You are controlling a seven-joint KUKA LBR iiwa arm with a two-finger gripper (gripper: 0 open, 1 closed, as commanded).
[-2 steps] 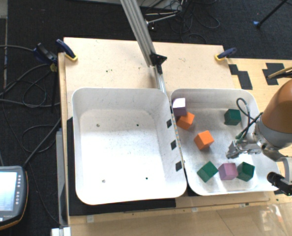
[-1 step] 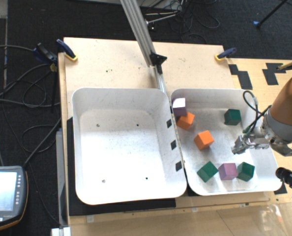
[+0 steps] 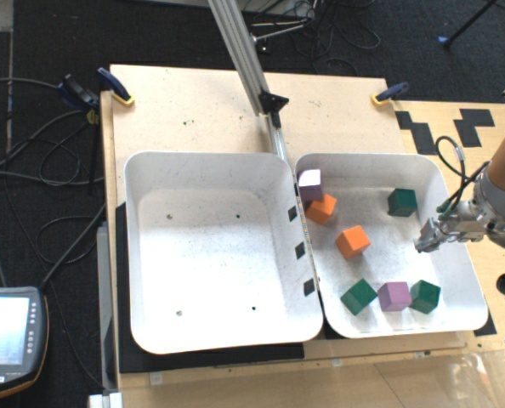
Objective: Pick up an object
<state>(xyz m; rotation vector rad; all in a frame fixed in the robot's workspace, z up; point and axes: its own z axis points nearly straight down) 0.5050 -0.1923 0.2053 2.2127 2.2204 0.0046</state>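
Note:
The right bin point(image 3: 456, 279) holds several small blocks. A purple block with a white top point(image 3: 309, 185) leans at the bin's left wall, and an orange block point(image 3: 321, 208) touches it. Another orange block point(image 3: 352, 241) lies near the middle. A dark green block point(image 3: 402, 201) sits toward the far right. Along the front stand a green block point(image 3: 359, 296), a purple block point(image 3: 394, 295) and a green block point(image 3: 425, 296). My gripper point(image 3: 428, 240) reaches in over the right side of this bin, right of the middle orange block, with nothing visibly between its fingers.
The left bin point(image 3: 142, 228) lies beside the right one, sharing a raised middle wall with black markers point(image 3: 301, 250). A metal pole point(image 3: 244, 49) slants up from the back of the bins. Clamps sit on the bench's far corners point(image 3: 116, 87).

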